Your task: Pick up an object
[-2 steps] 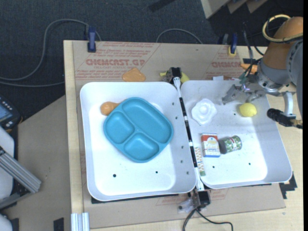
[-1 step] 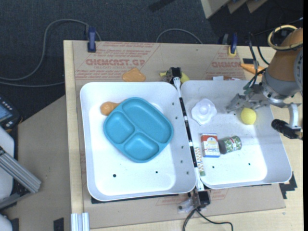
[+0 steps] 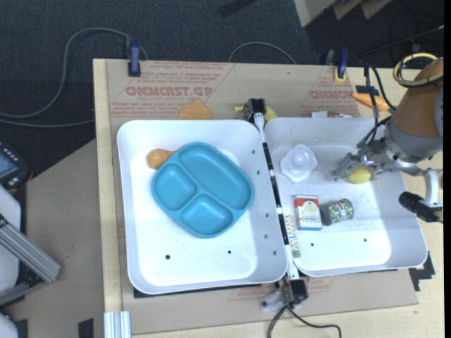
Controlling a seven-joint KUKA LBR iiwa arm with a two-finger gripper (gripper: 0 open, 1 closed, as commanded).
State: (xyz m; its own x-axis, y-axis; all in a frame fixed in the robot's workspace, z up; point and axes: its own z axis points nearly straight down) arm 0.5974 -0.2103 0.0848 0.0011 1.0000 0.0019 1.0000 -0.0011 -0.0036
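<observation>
In the right bin (image 3: 366,255) my gripper (image 3: 354,169) hangs low at the far right, right over a small yellow fruit-like object (image 3: 361,177) and touching or nearly touching it. To its left stands a clear plastic cup (image 3: 298,160). Nearer the front lie a small red-and-white box (image 3: 307,213) and a green can (image 3: 337,211) on its side, next to each other. The left bin (image 3: 141,259) holds a blue divided plate (image 3: 203,189) with a small orange object (image 3: 158,158) at its far left edge.
The grey arm with its orange band (image 3: 417,115) comes in over the right bin's far right corner. Behind the bins, on the wooden board, lie an orange toy (image 3: 195,109) and a yellow-and-black item (image 3: 254,108). Cables run along the back edge.
</observation>
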